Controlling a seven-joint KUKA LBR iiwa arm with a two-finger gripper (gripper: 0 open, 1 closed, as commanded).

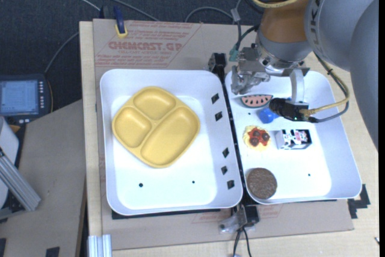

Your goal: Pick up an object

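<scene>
The worktop [150, 39] carries two white bins side by side. The left bin [120, 189] holds a yellow divided plate [156, 126]. The right bin [331, 165] holds the small things I can choose from: a brown round disc [261, 182] near the front rim, a black-and-white carton [293, 138], a pale plate of red berries [257, 136], a watermelon slice [257, 99] and a little blue piece [266, 115]. My jaws [243, 81] hang at the far inner corner of the right bin, just above the watermelon slice; my wrist hides them, so I cannot tell how they stand, and nothing shows between them. The slice probably lies flat and thin, so I judge the jaws could scrape the bin floor or close over it. The divider wall beside it may block one side.
</scene>
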